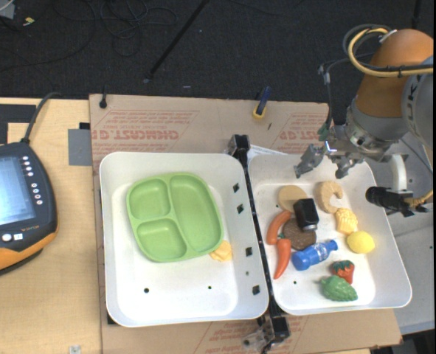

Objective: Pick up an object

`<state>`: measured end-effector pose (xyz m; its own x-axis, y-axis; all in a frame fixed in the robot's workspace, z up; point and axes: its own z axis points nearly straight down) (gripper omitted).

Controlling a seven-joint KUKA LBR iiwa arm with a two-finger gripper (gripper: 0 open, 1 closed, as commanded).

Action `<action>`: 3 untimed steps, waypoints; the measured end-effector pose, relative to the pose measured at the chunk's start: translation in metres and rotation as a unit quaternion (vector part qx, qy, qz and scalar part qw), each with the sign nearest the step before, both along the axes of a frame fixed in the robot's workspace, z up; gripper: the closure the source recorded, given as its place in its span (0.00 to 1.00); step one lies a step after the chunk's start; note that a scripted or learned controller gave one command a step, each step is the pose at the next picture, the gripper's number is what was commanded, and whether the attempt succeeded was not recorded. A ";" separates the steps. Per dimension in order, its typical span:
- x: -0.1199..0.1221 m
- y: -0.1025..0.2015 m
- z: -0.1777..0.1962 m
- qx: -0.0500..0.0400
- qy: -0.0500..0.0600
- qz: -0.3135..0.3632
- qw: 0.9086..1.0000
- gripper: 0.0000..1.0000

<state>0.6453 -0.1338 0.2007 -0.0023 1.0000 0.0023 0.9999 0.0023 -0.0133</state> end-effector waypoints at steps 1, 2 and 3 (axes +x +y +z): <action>-0.005 0.001 -0.048 0.000 -0.001 0.000 1.000 0.00; -0.002 0.009 -0.103 0.000 -0.001 -0.001 1.000 0.00; -0.002 0.010 -0.117 0.000 -0.002 -0.001 1.000 0.00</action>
